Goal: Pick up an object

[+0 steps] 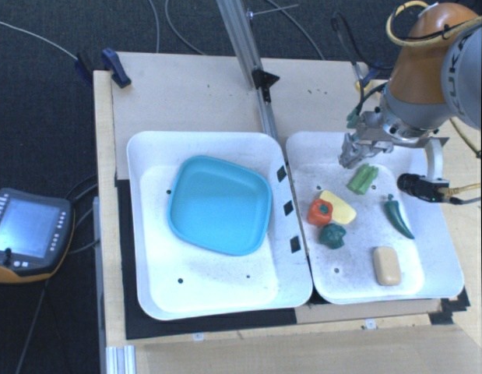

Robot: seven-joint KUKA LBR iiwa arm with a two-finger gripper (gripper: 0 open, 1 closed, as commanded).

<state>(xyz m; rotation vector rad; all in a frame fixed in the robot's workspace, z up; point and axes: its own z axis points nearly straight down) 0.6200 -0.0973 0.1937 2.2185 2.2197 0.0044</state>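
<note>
The grey arm (pixel 459 61) with its orange band (pixel 427 53) comes in from the right and bends down over the far part of the right white bin (pixel 451 275), with its gripper (pixel 351 156) pointing down low, just beside the light green piece (pixel 363 178).

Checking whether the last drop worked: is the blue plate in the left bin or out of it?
In. The blue plate lies flat inside the left bin, with white rim showing on every side of it.
</note>
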